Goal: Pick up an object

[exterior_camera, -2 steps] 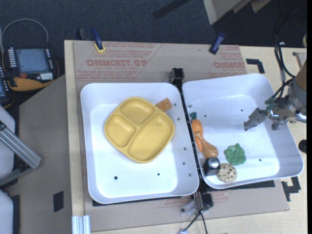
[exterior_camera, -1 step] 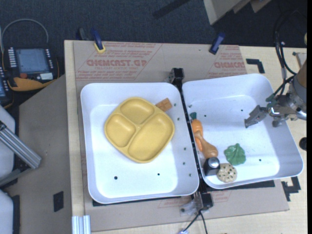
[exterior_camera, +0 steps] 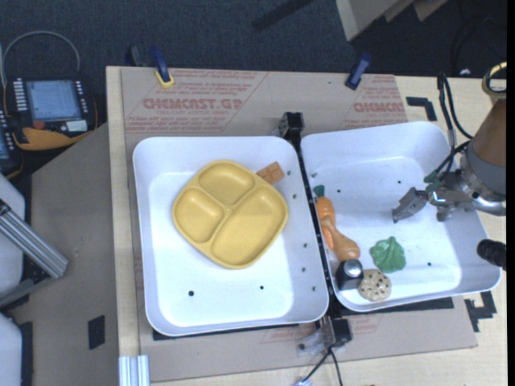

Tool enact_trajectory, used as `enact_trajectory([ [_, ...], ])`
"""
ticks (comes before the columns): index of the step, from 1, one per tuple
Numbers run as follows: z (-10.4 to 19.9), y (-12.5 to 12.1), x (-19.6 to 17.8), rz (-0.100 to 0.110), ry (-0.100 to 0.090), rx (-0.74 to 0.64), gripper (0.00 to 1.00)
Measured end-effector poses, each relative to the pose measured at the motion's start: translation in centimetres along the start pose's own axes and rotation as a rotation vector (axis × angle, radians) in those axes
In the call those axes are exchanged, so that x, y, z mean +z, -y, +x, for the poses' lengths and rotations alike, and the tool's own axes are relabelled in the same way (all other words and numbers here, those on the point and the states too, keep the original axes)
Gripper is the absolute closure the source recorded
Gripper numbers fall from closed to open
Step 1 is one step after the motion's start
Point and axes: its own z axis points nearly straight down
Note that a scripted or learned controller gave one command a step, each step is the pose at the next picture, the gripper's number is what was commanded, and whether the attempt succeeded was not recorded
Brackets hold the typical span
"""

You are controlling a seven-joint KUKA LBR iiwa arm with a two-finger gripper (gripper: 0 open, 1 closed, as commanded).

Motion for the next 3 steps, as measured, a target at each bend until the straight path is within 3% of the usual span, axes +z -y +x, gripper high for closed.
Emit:
enact_trajectory([
  [2, -0.5, 0.2, 9.2, -0.004, 0.003, 0.001, 0.00],
  [3, -0.6, -0.1, 7.7, -0.017, 0.007, 0.000, 1.00],
])
